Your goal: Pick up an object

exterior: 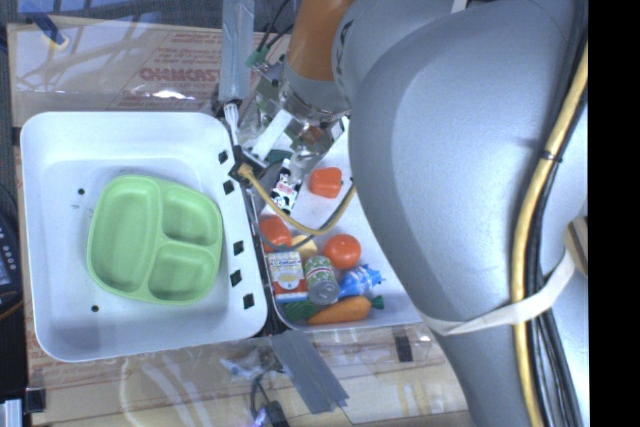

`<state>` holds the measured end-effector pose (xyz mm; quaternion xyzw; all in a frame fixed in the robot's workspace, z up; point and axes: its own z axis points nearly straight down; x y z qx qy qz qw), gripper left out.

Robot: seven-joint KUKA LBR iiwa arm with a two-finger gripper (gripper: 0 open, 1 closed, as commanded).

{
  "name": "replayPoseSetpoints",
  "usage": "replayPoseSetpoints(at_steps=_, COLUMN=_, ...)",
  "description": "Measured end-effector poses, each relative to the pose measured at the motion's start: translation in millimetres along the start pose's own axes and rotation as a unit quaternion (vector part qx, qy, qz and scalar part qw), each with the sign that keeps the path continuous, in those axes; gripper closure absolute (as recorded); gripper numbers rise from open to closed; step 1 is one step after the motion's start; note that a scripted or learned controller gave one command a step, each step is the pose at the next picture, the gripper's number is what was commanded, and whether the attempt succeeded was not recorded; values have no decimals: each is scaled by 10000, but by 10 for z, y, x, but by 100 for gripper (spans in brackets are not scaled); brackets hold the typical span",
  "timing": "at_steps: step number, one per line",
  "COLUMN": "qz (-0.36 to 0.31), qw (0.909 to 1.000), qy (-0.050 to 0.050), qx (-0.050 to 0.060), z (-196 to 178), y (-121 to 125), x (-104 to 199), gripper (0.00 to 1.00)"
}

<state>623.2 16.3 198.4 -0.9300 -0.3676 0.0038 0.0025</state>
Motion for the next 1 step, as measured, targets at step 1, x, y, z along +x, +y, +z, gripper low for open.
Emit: replayPoseSetpoints(at_steps=1, qz=1066, qw=9943, qy=17, qx=-18, z=-683, y=-86, x=-610, gripper=0)
